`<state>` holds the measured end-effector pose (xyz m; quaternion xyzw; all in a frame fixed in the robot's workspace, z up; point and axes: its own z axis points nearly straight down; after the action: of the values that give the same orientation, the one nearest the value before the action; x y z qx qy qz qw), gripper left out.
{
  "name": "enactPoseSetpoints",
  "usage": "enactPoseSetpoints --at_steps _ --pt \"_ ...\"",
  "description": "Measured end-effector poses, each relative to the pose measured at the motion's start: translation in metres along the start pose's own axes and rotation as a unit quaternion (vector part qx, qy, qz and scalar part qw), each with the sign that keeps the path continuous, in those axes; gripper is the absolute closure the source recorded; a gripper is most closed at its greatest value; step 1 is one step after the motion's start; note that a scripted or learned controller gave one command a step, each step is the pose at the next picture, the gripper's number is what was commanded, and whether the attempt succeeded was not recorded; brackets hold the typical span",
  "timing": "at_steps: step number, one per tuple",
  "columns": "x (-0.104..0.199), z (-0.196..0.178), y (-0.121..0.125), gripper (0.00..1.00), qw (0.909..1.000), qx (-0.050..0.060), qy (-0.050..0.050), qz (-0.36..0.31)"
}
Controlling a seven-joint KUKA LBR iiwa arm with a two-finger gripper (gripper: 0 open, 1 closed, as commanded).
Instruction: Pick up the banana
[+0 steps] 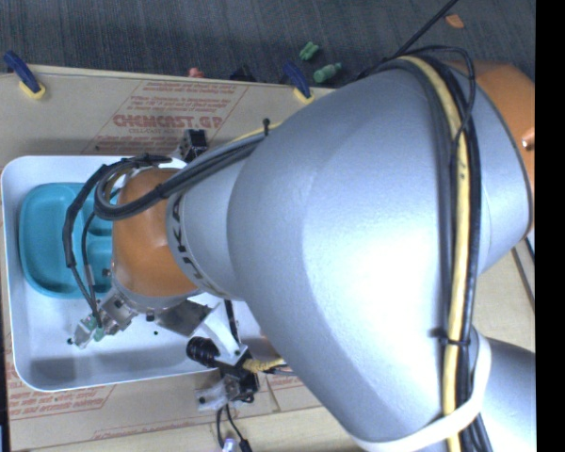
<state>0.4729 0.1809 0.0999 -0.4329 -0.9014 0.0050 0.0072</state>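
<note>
My grey arm (358,252) with its orange band (146,243) covers most of the camera view and reaches down into the left white bin (38,370). The gripper (96,329) sits low over the bin floor near the front left, just below a teal object (49,243). Its tip is small and partly hidden by the wrist and cables. Everything under the arm, including the right bin, is hidden.
The teal, bowl-like object lies against the left bin's left wall. Black cables (85,224) loop around the wrist. Blue clamps (24,73) (297,79) hold the brown board (151,111) at the back. A camera mount (221,370) hangs over the bin's front rim.
</note>
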Motion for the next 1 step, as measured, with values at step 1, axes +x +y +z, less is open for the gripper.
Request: enactPoseSetpoints --at_steps 1 --pt "0.0 0.0 0.0 0.0 1.0 0.0 0.0 0.0"
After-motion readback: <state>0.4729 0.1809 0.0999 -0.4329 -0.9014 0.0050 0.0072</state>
